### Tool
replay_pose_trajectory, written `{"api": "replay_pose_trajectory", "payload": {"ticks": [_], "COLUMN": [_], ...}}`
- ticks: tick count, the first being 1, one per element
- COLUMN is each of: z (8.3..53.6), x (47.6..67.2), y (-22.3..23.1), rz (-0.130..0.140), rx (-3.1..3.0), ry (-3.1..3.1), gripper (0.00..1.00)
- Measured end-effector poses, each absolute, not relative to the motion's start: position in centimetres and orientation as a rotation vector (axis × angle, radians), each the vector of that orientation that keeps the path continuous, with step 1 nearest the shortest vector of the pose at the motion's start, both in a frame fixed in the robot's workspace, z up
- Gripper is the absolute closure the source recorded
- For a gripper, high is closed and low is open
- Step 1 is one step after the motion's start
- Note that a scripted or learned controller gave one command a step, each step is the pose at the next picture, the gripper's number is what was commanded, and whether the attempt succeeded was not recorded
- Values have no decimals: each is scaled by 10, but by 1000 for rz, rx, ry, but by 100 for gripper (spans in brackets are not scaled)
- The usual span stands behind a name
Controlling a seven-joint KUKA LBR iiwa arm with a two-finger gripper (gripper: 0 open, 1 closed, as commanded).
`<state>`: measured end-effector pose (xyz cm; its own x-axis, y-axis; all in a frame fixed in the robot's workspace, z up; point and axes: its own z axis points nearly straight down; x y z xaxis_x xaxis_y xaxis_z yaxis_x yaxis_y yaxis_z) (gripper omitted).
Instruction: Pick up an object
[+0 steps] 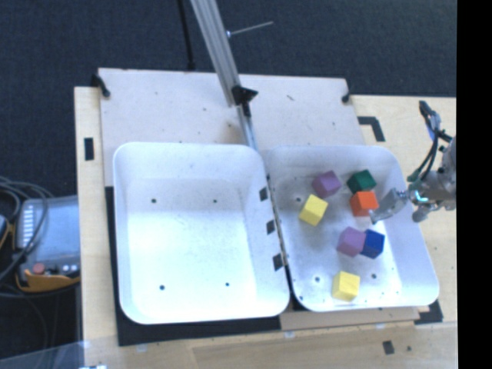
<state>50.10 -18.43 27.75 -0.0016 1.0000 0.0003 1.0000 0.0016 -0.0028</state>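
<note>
Dark carpet all round, a pale worktop (88,114) in mid-frame carrying two white bins side by side. Left bin (123,167) bare; right bin (419,279) scattered with blocks: purple block (327,182) and green block (361,181) toward the top, orange block (364,201) just below the green, yellow block (313,210) to the left, a second purple block (352,241) touching a blue block (373,244), another yellow block (346,285) near the bottom rim.

Approach stage, by the look of it: nothing lifted yet, no block between the fingers. Hand (382,210) reaching in from the right edge of the frame, stretched low over the right bin's right side, tip just beside the orange block and above the blue one. Grip state impossible to tell at this size. Next move probably calls for settling on one block, likely the orange, lining up over it, lowering, then closing without nudging its close neighbours.
</note>
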Motion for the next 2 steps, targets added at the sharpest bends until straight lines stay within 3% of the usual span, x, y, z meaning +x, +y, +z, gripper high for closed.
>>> {"api": "replay_pose_trajectory", "payload": {"ticks": [1, 2], "z": [280, 237], "x": [502, 503], "y": [-184, -186], "rz": [-1, 4], "rx": [-2223, -2222], "ry": [-2223, -2218], "gripper": [0, 0]}}
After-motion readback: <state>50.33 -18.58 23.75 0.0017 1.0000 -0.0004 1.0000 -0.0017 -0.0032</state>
